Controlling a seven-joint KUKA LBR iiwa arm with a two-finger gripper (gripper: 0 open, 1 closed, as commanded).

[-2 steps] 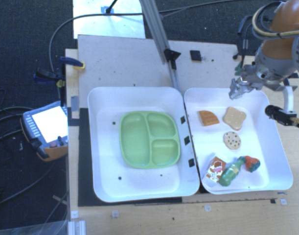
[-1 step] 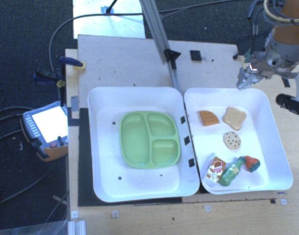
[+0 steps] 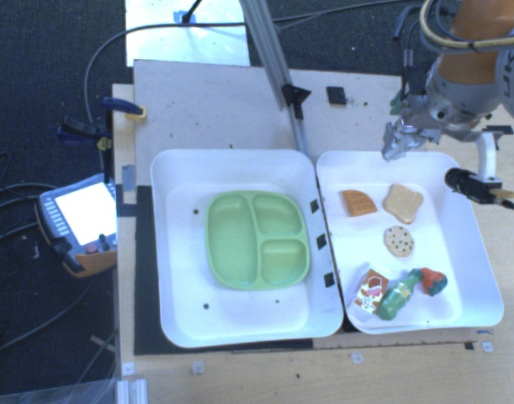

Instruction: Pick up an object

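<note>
My gripper (image 3: 397, 146) hangs above the far edge of the right bin (image 3: 475, 251), with nothing between its fingers that I can see. In that bin lie an orange wedge (image 3: 358, 202), a tan slice of toast (image 3: 403, 203), a round speckled cookie (image 3: 399, 241), a red and white carton (image 3: 371, 292), a green bottle (image 3: 397, 299) and a red and teal toy (image 3: 431, 282). The toast is the closest thing to the gripper, a little nearer the camera than it.
The left bin (image 3: 177, 225) holds a green divided plate (image 3: 258, 239). A slanted metal pole (image 3: 269, 49) crosses the bench behind the bins. A small black square (image 3: 336, 96) lies on the bench top. A handheld pendant (image 3: 80, 221) sits off the bench at left.
</note>
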